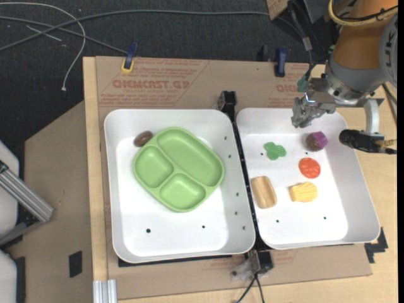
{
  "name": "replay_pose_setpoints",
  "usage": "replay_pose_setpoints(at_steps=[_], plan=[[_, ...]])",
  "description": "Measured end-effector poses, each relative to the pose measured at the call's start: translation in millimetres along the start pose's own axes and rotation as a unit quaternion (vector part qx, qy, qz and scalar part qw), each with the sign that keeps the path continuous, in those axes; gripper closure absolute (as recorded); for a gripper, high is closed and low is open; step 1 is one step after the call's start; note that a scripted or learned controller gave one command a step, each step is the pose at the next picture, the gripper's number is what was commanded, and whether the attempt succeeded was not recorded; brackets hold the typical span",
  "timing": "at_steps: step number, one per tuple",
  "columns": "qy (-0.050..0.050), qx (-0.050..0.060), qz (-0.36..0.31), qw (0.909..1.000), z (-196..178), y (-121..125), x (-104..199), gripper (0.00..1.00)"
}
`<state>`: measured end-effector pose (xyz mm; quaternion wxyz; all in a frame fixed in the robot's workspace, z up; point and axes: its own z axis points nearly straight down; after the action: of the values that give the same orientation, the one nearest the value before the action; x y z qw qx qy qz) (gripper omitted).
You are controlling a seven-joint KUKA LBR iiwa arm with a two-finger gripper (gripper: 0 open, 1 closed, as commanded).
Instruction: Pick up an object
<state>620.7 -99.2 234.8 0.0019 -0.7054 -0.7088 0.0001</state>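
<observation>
1. A bench (189, 81) covered in brown board is seen from above, bearing two shallow white bins side by side: a left bin (126, 226) and a right bin (341, 226).
2. The grey arm with its orange band (366, 17) reaches in from the right, and its tool (305, 120) is seen low over the far edge of the right bin, roughly midway along that edge.
3. Whether the tool's fingers are apart or together cannot be told, as they are small and dark against the bin; nothing is seen held in them.
4. Five small things lie in the right bin: a purple and brown piece (316, 141), a green leafy piece (274, 150), a red round piece (309, 167), a yellow piece (303, 192) and a tan bread-like block (263, 191).
5. The purple and brown piece is judged the likeliest target: it lies just beside the tool, a little nearer the bin's near edge and slightly toward its right edge.
6. The green leafy piece lies near as well, but toward the bin's left edge; the red, yellow and tan pieces lie farther toward the near edge.
7. The tan block's long axis runs from far edge to near edge.
8. A green divided plate (178, 168) and a small brown thing (144, 138) by its far left rim are seen in the left bin, well apart from the tool.
</observation>
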Motion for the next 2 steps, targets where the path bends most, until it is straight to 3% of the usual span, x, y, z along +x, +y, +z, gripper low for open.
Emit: replay_pose_setpoints(at_steps=[2], plan=[[0.0, -0.001, 0.0, 1.0, -3, -27, 104, 1.0]])
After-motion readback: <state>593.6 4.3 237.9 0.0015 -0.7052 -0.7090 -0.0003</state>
